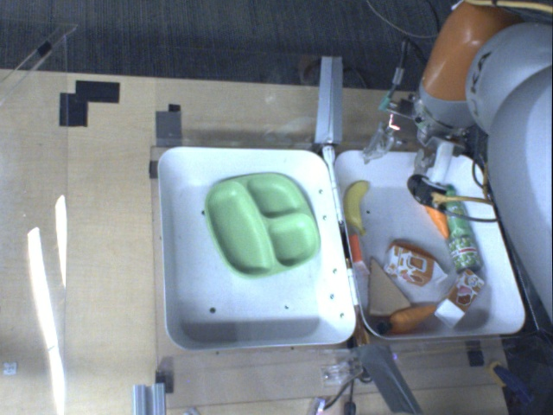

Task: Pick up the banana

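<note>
Jaws blurred, state cannot be told; arm (505,93) enters upper right, cut off by frame; banana (356,204) lies apart.

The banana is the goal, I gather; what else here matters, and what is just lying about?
In the job: banana, in the right bin; pincer, near that bin's far edge.

Just lying about: green divided plate in the left bin; green bottle, snack packet and carrot, sharing the banana's bin.
</note>
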Available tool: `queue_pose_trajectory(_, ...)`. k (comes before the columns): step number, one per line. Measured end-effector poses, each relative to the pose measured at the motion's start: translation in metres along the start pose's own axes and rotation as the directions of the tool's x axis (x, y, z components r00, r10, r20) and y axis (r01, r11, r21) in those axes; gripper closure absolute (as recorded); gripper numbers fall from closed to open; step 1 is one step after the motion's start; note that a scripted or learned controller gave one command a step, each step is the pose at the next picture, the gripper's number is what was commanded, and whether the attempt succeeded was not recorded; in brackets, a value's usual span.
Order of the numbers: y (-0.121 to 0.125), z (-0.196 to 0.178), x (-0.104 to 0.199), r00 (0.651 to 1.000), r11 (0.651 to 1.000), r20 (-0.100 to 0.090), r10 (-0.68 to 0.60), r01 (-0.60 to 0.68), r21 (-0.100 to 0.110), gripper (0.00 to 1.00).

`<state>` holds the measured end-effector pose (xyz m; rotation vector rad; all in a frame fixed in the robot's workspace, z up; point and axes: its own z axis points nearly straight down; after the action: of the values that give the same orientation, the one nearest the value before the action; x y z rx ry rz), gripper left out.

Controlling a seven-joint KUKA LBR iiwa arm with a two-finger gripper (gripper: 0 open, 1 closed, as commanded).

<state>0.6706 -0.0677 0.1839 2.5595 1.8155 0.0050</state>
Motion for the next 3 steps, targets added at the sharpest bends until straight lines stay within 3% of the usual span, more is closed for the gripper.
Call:
queue_pose_trajectory(1,0.001,-0.009,0.002,1.0,1.0,0.002,-0.011,0.011,-0.003,1.0)
queue_pose_trajectory(2,0.001,-0.009,0.002,1.0,1.0,0.002,-0.011,0.011,-0.003,0.0)
queue_pose_trajectory(3,-0.025,0.091,-0.027,0.995,0.995,-0.001,-0.104,0.104,0.003,0.0)
